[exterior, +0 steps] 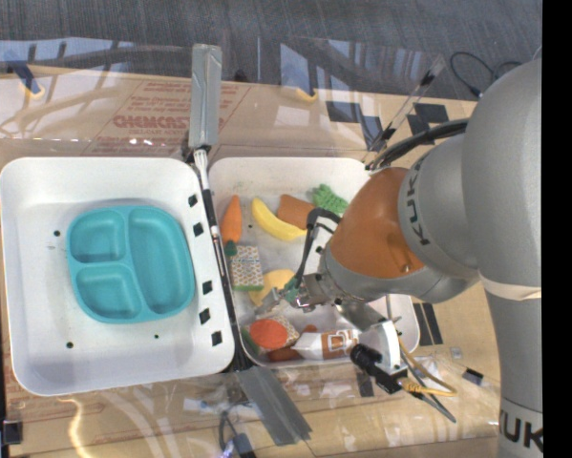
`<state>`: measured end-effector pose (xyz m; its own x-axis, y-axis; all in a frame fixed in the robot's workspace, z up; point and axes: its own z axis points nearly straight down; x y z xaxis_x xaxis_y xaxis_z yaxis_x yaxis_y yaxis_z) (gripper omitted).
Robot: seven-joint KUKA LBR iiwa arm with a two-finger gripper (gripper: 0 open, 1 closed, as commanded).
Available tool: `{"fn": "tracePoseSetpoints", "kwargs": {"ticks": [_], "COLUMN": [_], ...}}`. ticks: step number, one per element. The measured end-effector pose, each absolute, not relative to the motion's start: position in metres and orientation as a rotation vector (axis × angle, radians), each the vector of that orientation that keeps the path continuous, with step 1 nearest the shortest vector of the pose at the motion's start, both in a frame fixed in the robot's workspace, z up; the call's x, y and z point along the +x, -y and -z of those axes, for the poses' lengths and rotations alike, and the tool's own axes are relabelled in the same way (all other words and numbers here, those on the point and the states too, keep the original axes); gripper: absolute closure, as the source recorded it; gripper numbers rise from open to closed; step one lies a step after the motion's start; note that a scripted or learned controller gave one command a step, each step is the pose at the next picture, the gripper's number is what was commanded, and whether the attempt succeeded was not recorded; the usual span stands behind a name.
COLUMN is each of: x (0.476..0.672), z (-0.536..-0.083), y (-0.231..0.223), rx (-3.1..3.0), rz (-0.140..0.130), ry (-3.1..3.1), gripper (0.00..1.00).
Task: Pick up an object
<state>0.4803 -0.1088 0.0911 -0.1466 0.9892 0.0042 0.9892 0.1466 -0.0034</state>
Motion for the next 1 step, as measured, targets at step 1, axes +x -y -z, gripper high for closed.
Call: {"fn": "tracePoseSetpoints", "kwargs": {"ticks": [1], "x": [0.5763], "z": [-0.0917], "y": [0.1087], "rx": [-2.096], "rz": [-0.001], "ry": [2.337], "gripper": [0.00]}}
